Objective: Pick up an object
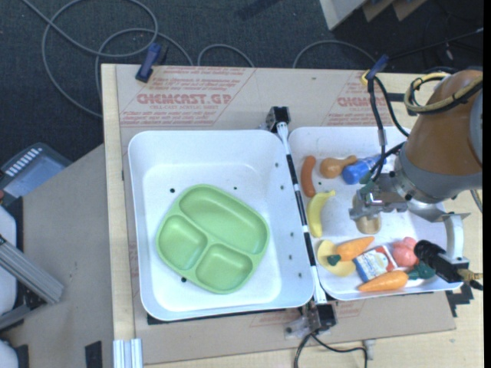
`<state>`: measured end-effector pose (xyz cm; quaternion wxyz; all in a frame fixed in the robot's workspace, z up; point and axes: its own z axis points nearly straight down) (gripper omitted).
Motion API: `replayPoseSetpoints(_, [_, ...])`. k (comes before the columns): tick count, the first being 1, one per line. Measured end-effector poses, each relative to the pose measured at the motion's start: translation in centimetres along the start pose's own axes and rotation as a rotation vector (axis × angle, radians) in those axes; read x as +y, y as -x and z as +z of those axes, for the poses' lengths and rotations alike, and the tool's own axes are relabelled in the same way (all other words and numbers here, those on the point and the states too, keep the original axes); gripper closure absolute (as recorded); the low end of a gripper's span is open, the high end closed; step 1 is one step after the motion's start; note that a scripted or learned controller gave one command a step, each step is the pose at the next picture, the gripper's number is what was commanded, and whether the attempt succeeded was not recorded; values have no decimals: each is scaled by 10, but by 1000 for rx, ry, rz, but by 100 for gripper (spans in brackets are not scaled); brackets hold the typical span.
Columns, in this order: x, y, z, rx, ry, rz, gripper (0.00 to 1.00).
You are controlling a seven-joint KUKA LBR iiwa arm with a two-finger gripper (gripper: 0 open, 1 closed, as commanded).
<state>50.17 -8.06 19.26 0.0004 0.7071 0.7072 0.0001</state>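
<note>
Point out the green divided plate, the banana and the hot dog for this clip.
green divided plate (212, 238): camera view, left bin, on the ridge where its three sections meet.
banana (317, 210): camera view, right bin by the left wall, mid-curve.
hot dog (308, 175): camera view, right bin, above the banana, middle of its length.

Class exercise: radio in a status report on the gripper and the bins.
Gripper low in right bin, over toy food. Nothing seen held. Banana, carrot close by. Green tray in left bin.

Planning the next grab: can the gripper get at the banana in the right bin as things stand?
Probably yes. The banana lies uncovered near the right bin's left wall, with bare floor between it and the gripper. The nearby wall might crowd the fingers.
</note>
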Motion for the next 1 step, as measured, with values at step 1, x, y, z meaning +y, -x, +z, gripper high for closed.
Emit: replayPoseSetpoints(1, [2,-45,-15,0,0,-1,100])
